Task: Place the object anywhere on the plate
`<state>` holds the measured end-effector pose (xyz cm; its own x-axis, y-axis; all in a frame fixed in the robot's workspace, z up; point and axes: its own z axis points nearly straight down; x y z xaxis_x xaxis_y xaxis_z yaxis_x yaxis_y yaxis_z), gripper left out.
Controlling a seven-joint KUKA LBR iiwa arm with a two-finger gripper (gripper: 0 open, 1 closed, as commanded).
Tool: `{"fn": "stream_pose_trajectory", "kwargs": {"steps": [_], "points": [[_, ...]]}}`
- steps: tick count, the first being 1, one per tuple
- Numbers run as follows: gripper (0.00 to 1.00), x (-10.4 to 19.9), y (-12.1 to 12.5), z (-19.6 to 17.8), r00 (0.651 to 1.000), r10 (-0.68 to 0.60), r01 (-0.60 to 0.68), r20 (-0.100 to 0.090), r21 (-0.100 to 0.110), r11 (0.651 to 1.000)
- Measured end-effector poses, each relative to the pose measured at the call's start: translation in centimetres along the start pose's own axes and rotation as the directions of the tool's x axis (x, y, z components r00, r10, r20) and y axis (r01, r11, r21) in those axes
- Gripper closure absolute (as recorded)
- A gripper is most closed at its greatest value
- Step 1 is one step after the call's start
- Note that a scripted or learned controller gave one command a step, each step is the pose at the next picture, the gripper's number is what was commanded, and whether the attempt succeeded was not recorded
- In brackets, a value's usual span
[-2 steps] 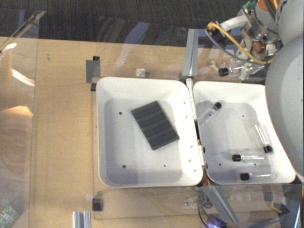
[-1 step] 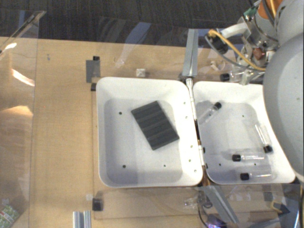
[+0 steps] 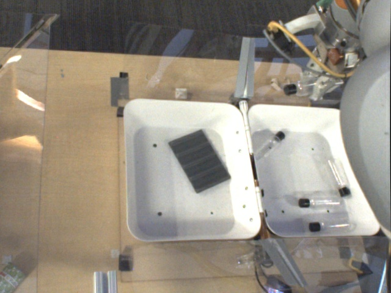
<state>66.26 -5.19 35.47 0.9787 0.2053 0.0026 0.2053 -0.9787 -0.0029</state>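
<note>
A: What is laid out on the counter?

B: Two shallow white bins are seen side by side from above. In the left bin a dark ribbed plate lies flat, turned at a slant, near the middle. In the right bin four clear tubes with black caps are scattered: one tube near the upper left, one by the right wall, and two toward the front.

A: And the arm?

B: The grey arm is seen at the right, covering part of the right bin. The pincer is held above the counter behind the right bin, with a tube that looks like the others beside it; whether that tube is gripped cannot be told, nor whether the pincer is released or clenched.

A: How would the step be done well?

B: If a tube is held, it should be carried left over the divider and lowered close to the plate before being let go, since a round tube is likely to roll. The plate's ribs could be used to check that.

A: Is anything in the way?

B: The raised rims between the bins must be cleared. Yellow cables hang near the wrist.
</note>
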Motion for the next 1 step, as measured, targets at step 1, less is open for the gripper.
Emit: {"fn": "stream_pose_trajectory", "kwargs": {"steps": [1], "points": [[1.0,0.1,-0.14,-0.96,1.0,-0.005,0.005,-0.001,0.004,1.0]]}}
